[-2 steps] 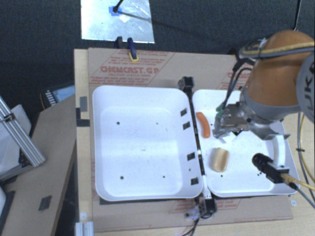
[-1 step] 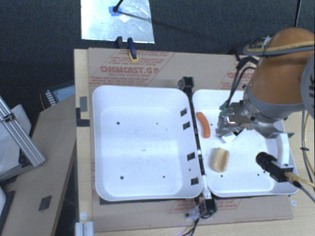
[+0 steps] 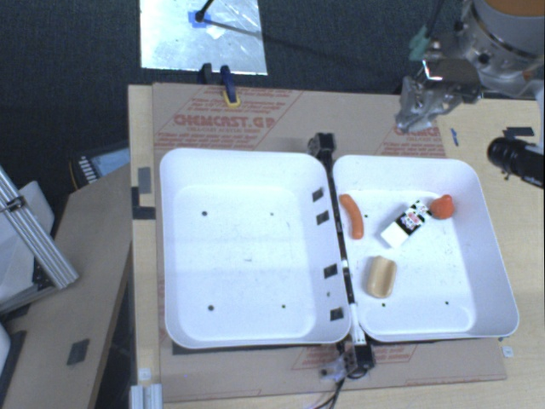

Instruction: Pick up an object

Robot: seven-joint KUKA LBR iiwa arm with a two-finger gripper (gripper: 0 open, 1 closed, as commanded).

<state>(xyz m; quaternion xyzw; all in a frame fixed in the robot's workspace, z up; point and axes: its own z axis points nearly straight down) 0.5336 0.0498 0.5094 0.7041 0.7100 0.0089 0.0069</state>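
The gripper (image 3: pixel 419 113) hangs beyond the right bin (image 3: pixel 485 228), its state impossible to tell. Inside the bin lie a sausage (image 3: pixel 352 216), a block (image 3: pixel 404 224), an orange ball (image 3: pixel 441 205) and a tan piece (image 3: pixel 381 277). Block and ball touch; a grab there could pinch both or knock either loose.

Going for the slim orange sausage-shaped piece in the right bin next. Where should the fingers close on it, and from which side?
Grip the slim orange sausage-shaped piece at its middle, coming straight down from above, fingers closing across its narrow width. It lies flat, long axis running roughly front to back, close beside the divider between the bins, so the finger on that side probably has little room. The gripper hovers beyond the right bin's far rim.
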